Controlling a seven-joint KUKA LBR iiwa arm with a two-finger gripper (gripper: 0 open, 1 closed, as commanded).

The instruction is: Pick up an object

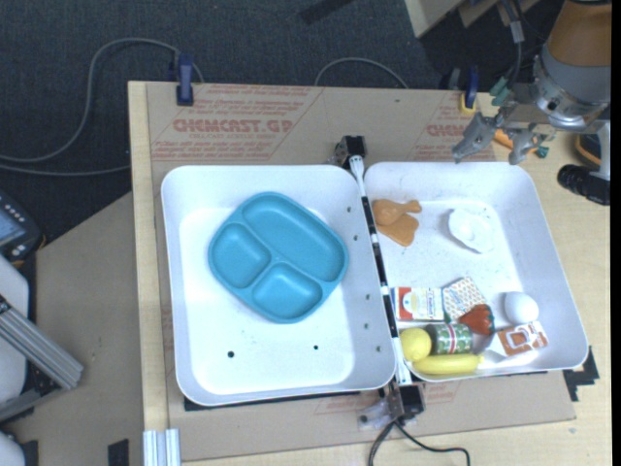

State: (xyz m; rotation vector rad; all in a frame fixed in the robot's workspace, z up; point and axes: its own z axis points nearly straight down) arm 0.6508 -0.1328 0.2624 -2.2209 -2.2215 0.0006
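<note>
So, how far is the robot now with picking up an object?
Nothing looks picked yet. The gripper hangs open above the far rim of the right bin, with nothing between its fingers. The objects, such as the banana and the white egg, lie in that bin. Left to do: descend, grasp one, lift it.

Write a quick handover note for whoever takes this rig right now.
Gripper: open, holding nothing, hovering above the right bin's far rim.
Left bin: blue divided plate.
Right bin: orange piece and white piece at the far end; carton, can, banana, lemon and egg clustered near.
Done: nothing picked.
Left: descend, grasp one object, lift.
</note>
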